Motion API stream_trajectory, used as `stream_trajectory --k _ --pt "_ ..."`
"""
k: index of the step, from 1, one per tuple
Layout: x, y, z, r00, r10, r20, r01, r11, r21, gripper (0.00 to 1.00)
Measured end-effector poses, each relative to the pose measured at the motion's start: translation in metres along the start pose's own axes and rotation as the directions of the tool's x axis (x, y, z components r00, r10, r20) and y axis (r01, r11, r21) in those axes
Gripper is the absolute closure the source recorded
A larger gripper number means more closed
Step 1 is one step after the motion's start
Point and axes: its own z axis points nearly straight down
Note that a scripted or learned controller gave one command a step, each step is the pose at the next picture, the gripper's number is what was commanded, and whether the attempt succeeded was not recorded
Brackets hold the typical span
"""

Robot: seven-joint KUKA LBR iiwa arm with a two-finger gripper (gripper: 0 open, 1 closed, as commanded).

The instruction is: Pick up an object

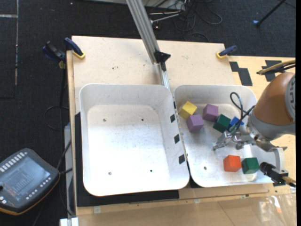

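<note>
Hovering in the right white bin (197, 175), the metal gripper (225, 141) shows spread fingers, nothing between them. An orange cube (232, 163) lies just at its five o'clock, a dark green cube (222, 123) at twelve.

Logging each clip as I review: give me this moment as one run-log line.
arm: over right bin | gripper: above bin floor, nothing seen held | nearest: dark green cube, orange cube | task: not yet picked
</note>
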Motion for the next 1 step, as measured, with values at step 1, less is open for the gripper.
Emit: stream_trajectory --k 1 --pt "-0.0006 0.0013 -0.0129 1.0 0.0 0.002 0.0 1.0 -0.006 1.0"
